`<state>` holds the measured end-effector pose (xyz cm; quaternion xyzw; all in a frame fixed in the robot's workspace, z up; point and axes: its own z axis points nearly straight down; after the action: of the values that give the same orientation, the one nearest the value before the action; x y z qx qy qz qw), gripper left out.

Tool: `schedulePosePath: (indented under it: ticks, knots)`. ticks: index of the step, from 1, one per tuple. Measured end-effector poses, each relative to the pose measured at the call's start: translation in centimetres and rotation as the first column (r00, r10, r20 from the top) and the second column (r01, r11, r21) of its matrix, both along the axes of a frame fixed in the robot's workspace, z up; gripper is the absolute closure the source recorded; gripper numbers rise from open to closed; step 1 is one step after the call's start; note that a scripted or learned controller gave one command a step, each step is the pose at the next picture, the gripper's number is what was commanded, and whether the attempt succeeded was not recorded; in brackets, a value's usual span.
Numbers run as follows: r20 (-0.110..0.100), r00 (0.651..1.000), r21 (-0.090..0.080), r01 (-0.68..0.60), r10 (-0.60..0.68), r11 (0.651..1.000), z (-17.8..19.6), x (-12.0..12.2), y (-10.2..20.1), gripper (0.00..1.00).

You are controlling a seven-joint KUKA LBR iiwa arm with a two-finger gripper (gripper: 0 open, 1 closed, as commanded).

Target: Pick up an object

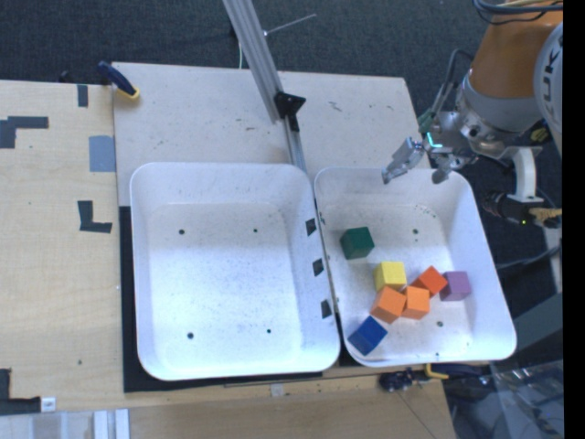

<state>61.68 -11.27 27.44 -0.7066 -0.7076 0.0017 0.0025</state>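
The pincer point(418, 165) hangs over the far rim of the right bin point(484, 245), its two fingers spread apart with nothing between them; one finger point(398, 166) slants toward 8 o'clock. The arm point(512, 62) behind it runs off toward 1 o'clock and is cut off by the frame edge.

The blocks lie down in the right bin, all apart from the pincer, in the direction of 6 o'clock. Nearest is the green cube point(357, 241), alone, at about 7 o'clock from the pincer. Farther on sits a cluster: the yellow cube point(391, 273), two orange cubes point(390, 304) point(418, 302) touching each other, a red-orange cube point(430, 282) and a purple cube point(456, 285) just beside it. The blue cube point(367, 335) lies farthest, near the bin's 7 o'clock corner. Being cubes, they have no long axis; most sit turned at a slant to the bin walls.

The left bin point(146, 245) sits beside it on the tabletop point(183, 108).
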Motion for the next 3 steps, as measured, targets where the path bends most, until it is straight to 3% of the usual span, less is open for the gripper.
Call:
schedulePosePath:
  ticks: [1, 3]
  knots:
    - [0.004, 1.0, -0.001, -0.001, 0.001, 1.0, 0.3, 0.1, 0.0, 0.0]
    - [0.0, 1.0, -0.002, 0.0, 0.0, 1.0, -9.4, -0.2, 1.7, 0.0]
